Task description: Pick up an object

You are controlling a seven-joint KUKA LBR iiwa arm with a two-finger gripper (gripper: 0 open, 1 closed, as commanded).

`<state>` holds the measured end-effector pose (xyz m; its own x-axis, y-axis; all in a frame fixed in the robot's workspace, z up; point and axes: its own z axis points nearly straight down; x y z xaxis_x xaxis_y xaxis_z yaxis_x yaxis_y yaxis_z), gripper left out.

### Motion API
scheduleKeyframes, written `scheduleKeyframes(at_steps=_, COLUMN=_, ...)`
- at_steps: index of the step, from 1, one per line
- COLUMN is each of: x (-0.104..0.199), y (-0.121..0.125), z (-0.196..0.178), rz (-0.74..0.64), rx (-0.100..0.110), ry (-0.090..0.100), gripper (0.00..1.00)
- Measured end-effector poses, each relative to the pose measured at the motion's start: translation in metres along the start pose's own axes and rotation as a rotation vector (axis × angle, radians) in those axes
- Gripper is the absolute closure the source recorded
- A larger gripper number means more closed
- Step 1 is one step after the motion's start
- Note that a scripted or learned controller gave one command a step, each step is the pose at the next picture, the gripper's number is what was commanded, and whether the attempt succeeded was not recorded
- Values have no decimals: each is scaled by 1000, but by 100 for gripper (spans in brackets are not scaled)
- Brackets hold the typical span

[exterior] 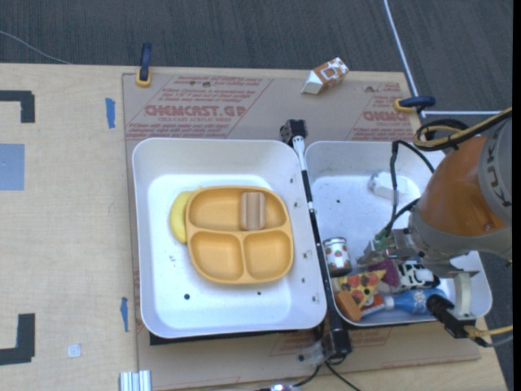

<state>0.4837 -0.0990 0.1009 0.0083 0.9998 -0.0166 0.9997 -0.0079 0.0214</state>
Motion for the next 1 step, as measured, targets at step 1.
scheduleKeyframes(at_steps=1, x=57, y=0, z=-85, rz=-10, rx=20, ry=17, gripper=100)
